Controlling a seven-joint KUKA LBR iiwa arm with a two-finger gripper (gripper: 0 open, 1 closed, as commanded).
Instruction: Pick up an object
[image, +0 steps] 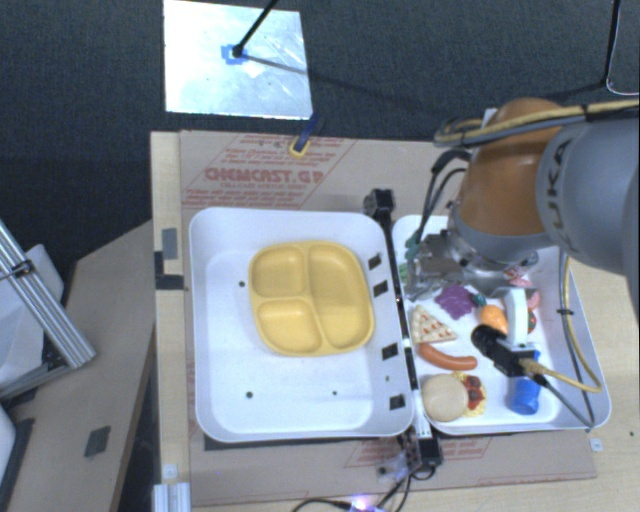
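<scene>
My gripper (432, 272) hangs low over the upper left part of the right bin (572, 415), under the orange wrist. Just below and right of it lies a purple toy bunch of grapes (456, 300). A triangular toast slice (432, 326) sits under that, followed by a red sausage (447, 356) and a round bun (445, 397) toward the front. An orange piece (492, 318), a white piece (517, 308) and a blue piece (524, 398) lie on the bin's right side. I see nothing lifted off the bin floor.
The left bin (215, 300) holds a yellow divided plate (308, 297). A black-clipped divider wall (392, 300) separates the two bins. The arm's bulk covers the back of the right bin. Cardboard lies under both bins.
</scene>
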